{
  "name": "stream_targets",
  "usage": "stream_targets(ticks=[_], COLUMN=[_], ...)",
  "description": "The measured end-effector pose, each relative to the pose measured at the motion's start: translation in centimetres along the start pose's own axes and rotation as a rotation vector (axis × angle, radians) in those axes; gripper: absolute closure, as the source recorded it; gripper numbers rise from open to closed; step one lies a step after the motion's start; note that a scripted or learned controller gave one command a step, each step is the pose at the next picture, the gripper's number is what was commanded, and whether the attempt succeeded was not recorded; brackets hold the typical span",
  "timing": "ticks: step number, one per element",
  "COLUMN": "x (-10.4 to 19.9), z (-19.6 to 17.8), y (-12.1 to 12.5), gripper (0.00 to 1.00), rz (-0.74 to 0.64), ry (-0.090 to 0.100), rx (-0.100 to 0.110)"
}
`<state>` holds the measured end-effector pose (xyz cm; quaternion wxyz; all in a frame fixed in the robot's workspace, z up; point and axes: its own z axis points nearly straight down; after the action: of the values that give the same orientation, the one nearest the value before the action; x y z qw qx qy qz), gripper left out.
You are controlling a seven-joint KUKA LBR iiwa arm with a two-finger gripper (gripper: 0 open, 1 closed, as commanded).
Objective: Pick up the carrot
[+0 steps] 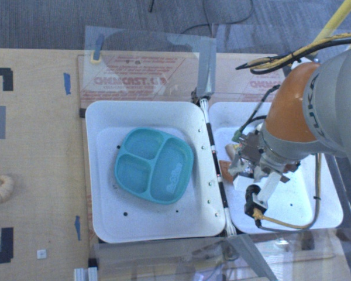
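Orange carrot (pixel 225 168) lies just left of the gripper (pixel 238 170), touching or nearly; its grip state I cannot tell.

Two white bins (pixel 99 174), one teal plate (pixel 155 165)

My arm (pixel 316 98) was grey with a bright orange band above the wrist. Both bins, the left bin (pixel 99 157) and the right bin (pixel 327 212), were plain white. The divided plate (pixel 154 165) in the left bin was a soft teal. A small piece of orange-brown, the carrot (pixel 225 167), showed by the right bin's left wall. The bench (pixel 35 157) was pale tan wood with black corner marks and short strips of blue tape (pixel 66 84). A yellow cable (pixel 339 16) ran over the dark grey floor.
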<state>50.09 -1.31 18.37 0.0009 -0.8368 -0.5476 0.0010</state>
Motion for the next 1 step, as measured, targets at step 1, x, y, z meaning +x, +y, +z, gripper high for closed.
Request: stream_targets(ticks=[1], x=[-1.93], z=[0.0], y=[-1.55], gripper=[1.0], rz=[-0.234], ry=[0.0], rx=[0.001])
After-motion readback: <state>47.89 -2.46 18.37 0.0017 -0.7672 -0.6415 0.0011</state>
